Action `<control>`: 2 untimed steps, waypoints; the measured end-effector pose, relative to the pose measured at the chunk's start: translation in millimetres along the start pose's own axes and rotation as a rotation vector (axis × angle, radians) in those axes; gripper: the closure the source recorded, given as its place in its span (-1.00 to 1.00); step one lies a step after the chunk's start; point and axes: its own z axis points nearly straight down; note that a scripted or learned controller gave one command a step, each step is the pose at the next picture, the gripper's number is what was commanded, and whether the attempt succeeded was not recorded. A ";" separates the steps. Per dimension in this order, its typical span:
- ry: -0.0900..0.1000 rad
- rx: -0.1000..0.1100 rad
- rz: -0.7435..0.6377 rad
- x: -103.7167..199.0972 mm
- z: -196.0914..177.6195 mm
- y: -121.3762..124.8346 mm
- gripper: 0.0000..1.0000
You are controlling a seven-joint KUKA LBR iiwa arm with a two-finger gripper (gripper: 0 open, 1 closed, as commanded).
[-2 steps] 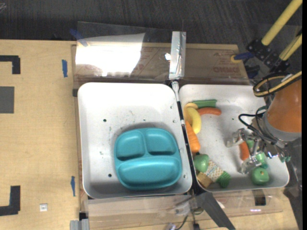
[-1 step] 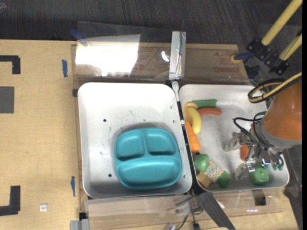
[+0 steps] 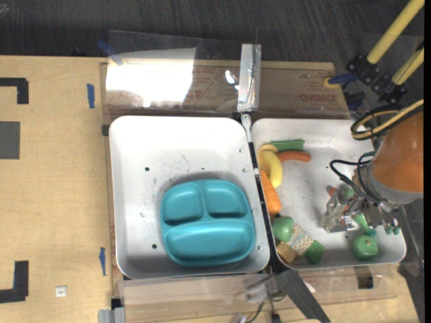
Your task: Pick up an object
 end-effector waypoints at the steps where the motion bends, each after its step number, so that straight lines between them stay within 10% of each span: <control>1: 0.010 -0.005 -0.008 -13.0 -104.7 53.2 1.00; 2: 0.013 -0.005 -0.221 -45.6 -181.0 -8.3 1.00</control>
